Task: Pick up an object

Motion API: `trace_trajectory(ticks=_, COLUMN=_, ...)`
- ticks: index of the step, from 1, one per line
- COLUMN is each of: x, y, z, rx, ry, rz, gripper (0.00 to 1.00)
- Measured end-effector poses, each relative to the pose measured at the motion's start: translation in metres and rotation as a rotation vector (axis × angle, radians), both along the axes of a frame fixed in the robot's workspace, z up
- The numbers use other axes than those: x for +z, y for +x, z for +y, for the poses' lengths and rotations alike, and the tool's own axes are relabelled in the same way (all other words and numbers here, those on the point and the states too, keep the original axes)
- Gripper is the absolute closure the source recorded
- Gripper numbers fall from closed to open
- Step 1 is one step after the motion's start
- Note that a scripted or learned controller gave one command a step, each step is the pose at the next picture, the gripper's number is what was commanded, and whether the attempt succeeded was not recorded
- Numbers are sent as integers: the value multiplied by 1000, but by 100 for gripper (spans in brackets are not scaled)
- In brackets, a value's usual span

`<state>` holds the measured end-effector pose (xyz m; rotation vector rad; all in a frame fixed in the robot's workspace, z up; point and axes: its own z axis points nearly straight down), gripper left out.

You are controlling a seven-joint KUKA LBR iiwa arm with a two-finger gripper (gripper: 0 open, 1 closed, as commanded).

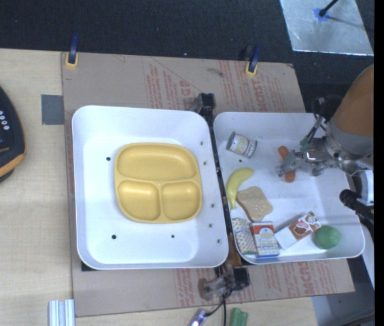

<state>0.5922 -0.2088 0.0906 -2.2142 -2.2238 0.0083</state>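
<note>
Two white bins: the left bin [90,182] holds one yellow divided plate [158,182]; the right bin [273,124] holds one banana [238,184], one can [241,144], one green ball [327,237]. The gripper [299,158] state: cannot tell.

We see the arm [355,114] in from the right, orange band up top, wrist angled down-left. Pincer [293,163] sits low on the right side; finger detail too cluttered for us to read.
</note>
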Motion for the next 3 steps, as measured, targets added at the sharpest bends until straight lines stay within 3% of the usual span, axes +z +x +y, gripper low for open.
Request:
trace_trajectory(ticks=1, x=11, y=1, z=-1, rx=1, ry=-1, rz=-1, gripper=100)
trace_trajectory(ticks=2, x=3, y=51, z=92, rx=4, ry=2, rz=-4, gripper=100)
trace_trajectory(ticks=3, x=102, y=-12, z=143, rx=1, ry=2, rz=-5, gripper=100)
